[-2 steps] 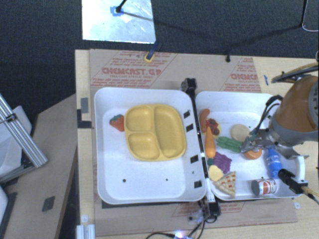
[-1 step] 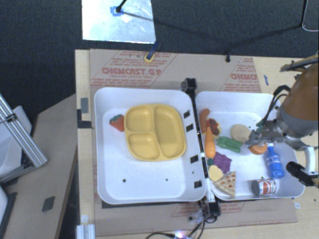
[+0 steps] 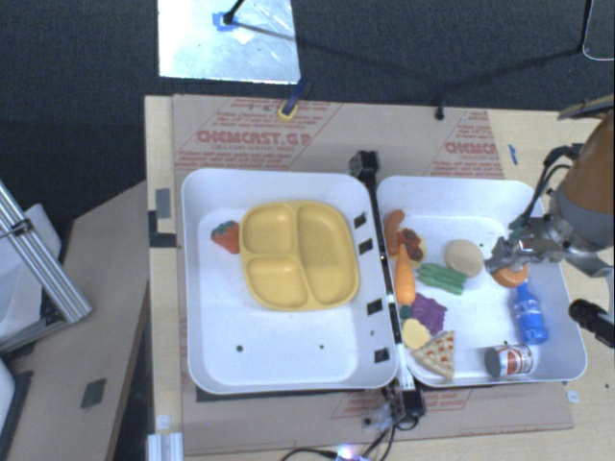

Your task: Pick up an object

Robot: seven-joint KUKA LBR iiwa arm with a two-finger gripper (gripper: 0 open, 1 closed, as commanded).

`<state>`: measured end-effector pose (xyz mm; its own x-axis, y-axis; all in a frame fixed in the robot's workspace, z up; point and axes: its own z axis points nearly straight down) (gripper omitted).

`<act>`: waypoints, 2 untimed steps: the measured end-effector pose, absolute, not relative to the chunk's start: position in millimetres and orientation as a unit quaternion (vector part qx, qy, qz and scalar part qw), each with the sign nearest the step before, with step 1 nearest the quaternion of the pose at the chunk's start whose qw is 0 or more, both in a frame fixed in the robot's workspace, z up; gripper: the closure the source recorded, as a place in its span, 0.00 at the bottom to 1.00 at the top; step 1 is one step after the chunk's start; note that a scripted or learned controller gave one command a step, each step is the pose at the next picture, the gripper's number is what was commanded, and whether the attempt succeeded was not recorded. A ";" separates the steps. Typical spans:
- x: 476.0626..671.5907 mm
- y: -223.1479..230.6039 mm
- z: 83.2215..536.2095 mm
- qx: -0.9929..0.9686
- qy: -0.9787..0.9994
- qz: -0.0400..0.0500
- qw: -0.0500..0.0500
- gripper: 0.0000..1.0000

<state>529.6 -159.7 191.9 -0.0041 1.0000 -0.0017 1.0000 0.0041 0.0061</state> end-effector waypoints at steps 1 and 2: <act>531.0 -159.9 226.5 0.706 0.709 0.001 0.002 1.00; 537.4 -113.8 218.4 0.704 0.710 0.001 0.000 1.00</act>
